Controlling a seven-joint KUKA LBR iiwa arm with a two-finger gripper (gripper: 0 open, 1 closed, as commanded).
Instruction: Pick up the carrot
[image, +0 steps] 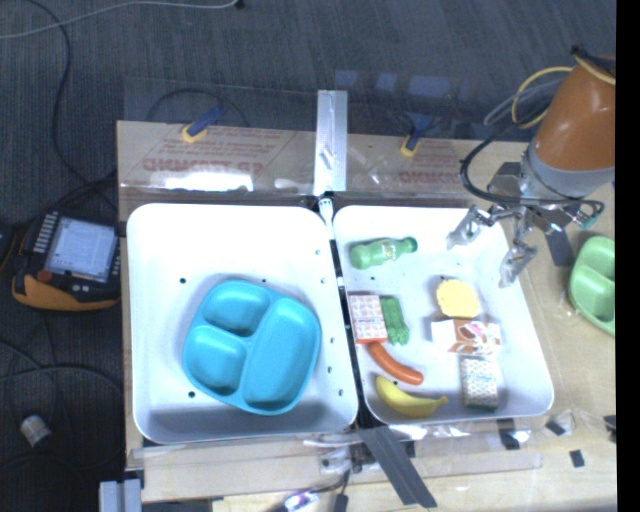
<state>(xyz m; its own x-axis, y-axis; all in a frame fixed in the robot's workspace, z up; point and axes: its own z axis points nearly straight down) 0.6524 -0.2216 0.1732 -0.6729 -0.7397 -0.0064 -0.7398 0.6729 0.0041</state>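
You've got a blue divided plate (252, 345) mid left bin (150, 300); green bottle (381, 251) by the right bin's (530, 370) far-left corner, banana (408, 397) along its near edge.

tool (492, 244) open, fingers spread, pointing down

One fixed overhead camera looks down aslant on both bins (150, 330).

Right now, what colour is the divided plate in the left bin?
Light blue. The divided plate shows best in the camera view, lying in the left bin.
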